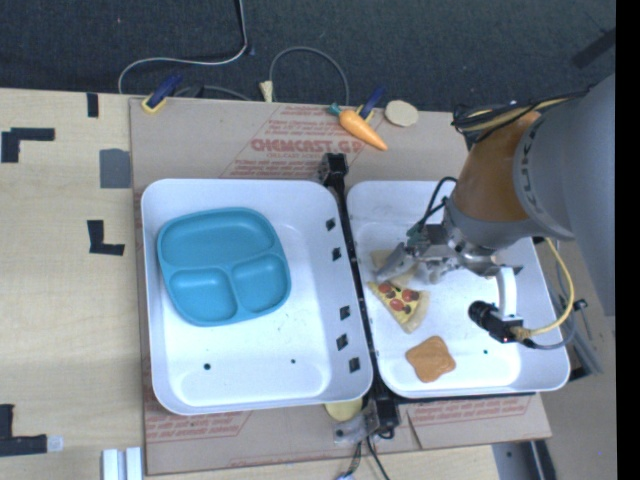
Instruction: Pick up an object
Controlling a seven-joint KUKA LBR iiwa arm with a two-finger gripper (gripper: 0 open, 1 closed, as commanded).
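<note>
We look down on a bench carrying two shallow white bins, the left bin [160, 368] and the right bin [540, 373], butted together along a black divider so the arm can reach either one from the right. One grey arm [540, 183] with an orange band bends low over the right bin, its wrist dropped toward the toys because the pick is evidently aimed there. One blue divided plate [225, 265] lies flat in the left bin, well apart from the action. In the right bin we count two candidates: one toy pizza slice [400, 301], just below the gripper [392, 262] and seemingly touching it, and one tan toast piece [431, 358] near the front wall, untouched. Whether the claw is spread or closed, we cannot tell. Outside the bins, on the cardboard beyond them, lie one toy carrot [362, 130] and one pale disc [402, 114].
</note>
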